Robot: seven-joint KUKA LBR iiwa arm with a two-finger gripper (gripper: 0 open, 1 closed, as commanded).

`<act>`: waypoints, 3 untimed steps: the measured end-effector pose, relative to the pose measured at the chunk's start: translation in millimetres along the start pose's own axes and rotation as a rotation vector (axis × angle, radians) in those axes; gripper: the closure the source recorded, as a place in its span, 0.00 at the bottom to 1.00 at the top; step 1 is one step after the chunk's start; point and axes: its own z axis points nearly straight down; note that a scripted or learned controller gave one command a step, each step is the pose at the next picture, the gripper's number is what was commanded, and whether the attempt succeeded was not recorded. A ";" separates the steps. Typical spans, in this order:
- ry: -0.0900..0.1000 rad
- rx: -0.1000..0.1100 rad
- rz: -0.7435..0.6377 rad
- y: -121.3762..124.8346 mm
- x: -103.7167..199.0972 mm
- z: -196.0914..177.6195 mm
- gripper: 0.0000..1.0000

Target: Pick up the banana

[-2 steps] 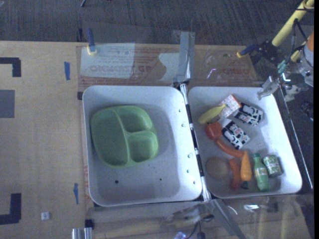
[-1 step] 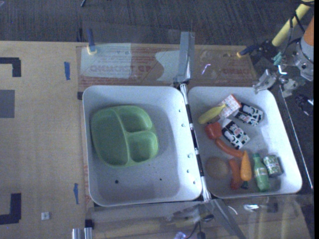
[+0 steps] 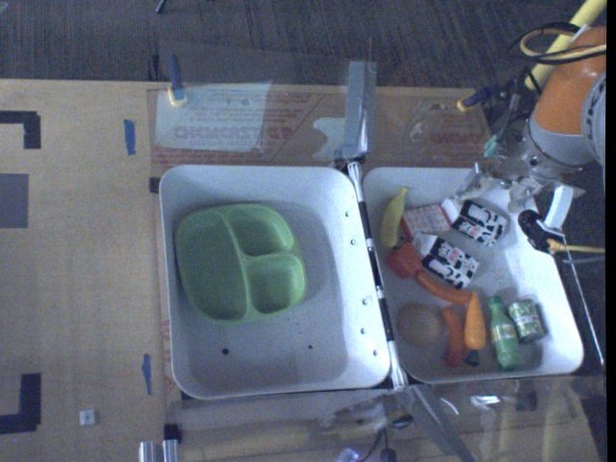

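Here we see the arm poised over the right bin (image 3: pixel 568 340).
The banana (image 3: pixel 392 218) lies upright along that bin's left wall in the upper part, above a red item (image 3: pixel 404 260). The gripper (image 3: pixel 510 176) hangs at upper right, apart from the banana; we cannot tell its finger state. A green tray (image 3: pixel 241 261) fills the left bin (image 3: pixel 289 373).

Tan tabletop (image 3: pixel 77 287) carrying two shallow white bins side by side.

The left bin (image 3: pixel 274 369) and right bin (image 3: pixel 568 340) sit directly on the tabletop, their inner rims meeting along a central seam. Black corner markings (image 3: pixel 24 128) and a grey square (image 3: pixel 12 200) lie toward the left edge, with short blue tape strips (image 3: pixel 129 137) nearby. Behind the left bin, a pale printed sheet (image 3: pixel 217 118) lies flat on the surface.
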 end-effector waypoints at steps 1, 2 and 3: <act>-0.003 -0.031 -0.164 -2.0 68.4 14.8 0.00; 0.018 -0.009 -0.068 8.6 3.4 23.1 0.00; 0.018 -0.004 -0.068 6.9 3.4 26.7 0.00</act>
